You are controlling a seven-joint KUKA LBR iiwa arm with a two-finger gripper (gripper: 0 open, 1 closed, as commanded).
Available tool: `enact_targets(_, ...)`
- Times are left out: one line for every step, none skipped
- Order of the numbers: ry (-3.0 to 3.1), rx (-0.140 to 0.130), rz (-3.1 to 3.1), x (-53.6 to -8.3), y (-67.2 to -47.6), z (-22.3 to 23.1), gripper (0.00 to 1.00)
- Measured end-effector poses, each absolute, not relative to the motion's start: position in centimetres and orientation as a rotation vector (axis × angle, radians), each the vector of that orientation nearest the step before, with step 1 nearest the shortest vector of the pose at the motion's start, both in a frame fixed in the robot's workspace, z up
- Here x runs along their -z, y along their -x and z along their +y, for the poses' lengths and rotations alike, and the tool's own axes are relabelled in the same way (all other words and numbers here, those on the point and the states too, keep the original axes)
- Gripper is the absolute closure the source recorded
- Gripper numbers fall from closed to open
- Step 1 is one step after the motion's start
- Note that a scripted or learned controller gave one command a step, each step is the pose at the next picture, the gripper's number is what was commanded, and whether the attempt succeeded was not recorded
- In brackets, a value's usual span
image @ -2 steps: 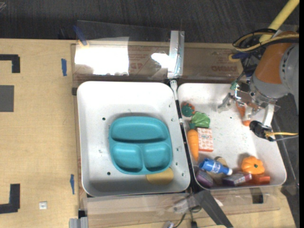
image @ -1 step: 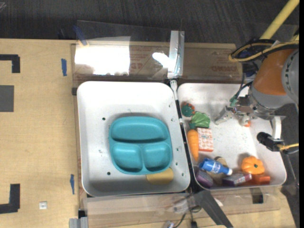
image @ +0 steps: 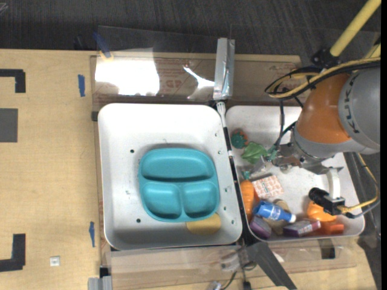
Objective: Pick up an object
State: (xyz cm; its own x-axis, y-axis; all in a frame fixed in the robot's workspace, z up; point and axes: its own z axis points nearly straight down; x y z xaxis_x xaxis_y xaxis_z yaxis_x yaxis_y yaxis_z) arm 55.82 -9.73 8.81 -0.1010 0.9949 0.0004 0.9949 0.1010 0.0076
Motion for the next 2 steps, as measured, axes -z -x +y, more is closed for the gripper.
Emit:
enact_targets(-2.169,-0.006,2.265,-8.7,-61.5,-11.0,0.0)
enact_targets(-2.237,-0.006,2.202,-8.8,-54.1,-9.8,0.0)
